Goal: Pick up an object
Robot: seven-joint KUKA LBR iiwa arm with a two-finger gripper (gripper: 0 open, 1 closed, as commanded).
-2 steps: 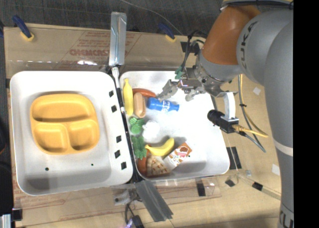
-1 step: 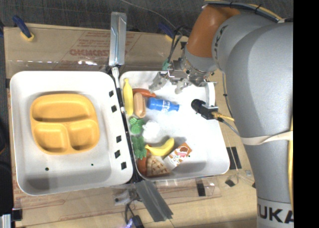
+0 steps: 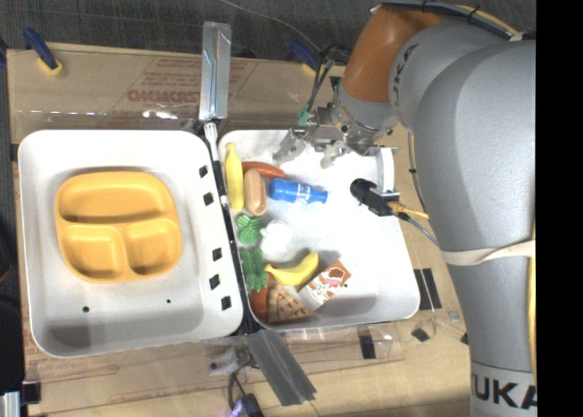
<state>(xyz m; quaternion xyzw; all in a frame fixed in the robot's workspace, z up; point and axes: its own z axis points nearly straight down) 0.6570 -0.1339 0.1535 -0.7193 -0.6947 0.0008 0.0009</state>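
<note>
**Arm parked over the far end of the toy bin, nothing grabbed yet**

Starting at the near end of the right bin (image 3: 401,292): all the toy food sits bunched against the left wall, probably just where it slid or got dumped. There's a waffle (image 3: 284,302) in the near-left corner with a little printed packet (image 3: 326,286) touching it on the right, and a banana (image 3: 296,269) lying across just behind them. A bit of green leafy stuff (image 3: 250,247) hugs the divider. The right half of the bin floor is bare, so there's room to come down from that side.

Further back, a blue bottle (image 3: 297,191) lies on its side, next to a hot dog (image 3: 255,195) and a yellow corn-looking piece (image 3: 233,177) standing along the wall.

The left bin (image 3: 36,315) just holds a yellow divided tray (image 3: 118,224), well apart from everything else.

At the far end the gripper (image 3: 314,144) hangs above the bin's far edge, just beyond the bottle. Can't tell if it's released or clenched from this angle, and I don't see anything in it. My guess is the bottle is the easiest target, since it lies closest and a little clear of the pile
</note>
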